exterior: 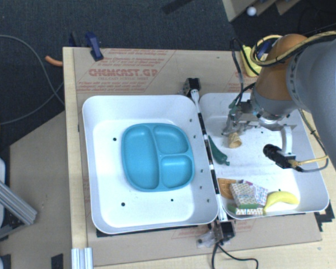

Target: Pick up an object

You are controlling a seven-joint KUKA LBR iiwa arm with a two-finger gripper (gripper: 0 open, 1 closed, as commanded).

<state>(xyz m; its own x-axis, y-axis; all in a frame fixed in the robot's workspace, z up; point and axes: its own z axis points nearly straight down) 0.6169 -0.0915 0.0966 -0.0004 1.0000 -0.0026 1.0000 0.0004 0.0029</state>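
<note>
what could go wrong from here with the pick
1. The gripper is right at the small tan object in the right bin; being so small, it may be nudged aside rather than grasped.
2. The green item lies close beside it, so a slightly off descent might catch that instead.

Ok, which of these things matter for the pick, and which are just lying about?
Job: tool, tan piece near it, green item, banana, patterned packet, all in the right bin.
Lying about: blue divided plate in left bin, blue clip.

The brown board [157, 60] under the bins reads "CHEMCAST GP" in red.
</note>
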